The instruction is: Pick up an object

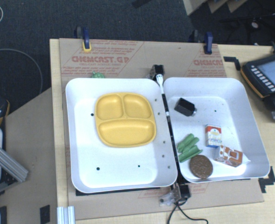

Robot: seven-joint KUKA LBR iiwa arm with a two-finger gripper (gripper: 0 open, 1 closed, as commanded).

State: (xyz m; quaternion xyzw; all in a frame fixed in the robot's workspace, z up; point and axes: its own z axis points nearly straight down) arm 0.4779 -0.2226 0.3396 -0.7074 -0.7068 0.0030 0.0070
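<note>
Lying at the upper left of the right bin [249, 125], the small black block [184, 107] looks light, rigid and easy to pinch across its short sides; fingers' state cannot be told.

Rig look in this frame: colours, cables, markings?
Rig hardware in frame: the left white bin and right white bin, both shallow with rounded corners, on a brown board printed CHEMCAST in red. Two blue clamps sit at its far edge. A black cable trails off the near edge.
</note>
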